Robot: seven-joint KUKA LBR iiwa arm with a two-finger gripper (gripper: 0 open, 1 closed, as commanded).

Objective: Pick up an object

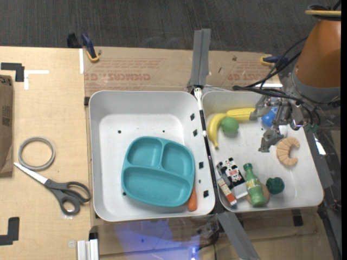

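Observation:
My gripper hangs over the back right part of the right bin, below the orange-banded wrist. It sits just above and left of a tan croissant, with a small blue object right beside it. Left of it lie a yellow banana, a corn cob and a green ball. Toward the front of this bin are a green bottle, a dark green lump and a black-and-white box. I see nothing clearly held.
The left bin holds a teal divided plate and an orange carrot at its front right corner. On the bench to the left lie scissors and a tape roll. Cables trail from the arm at the right.

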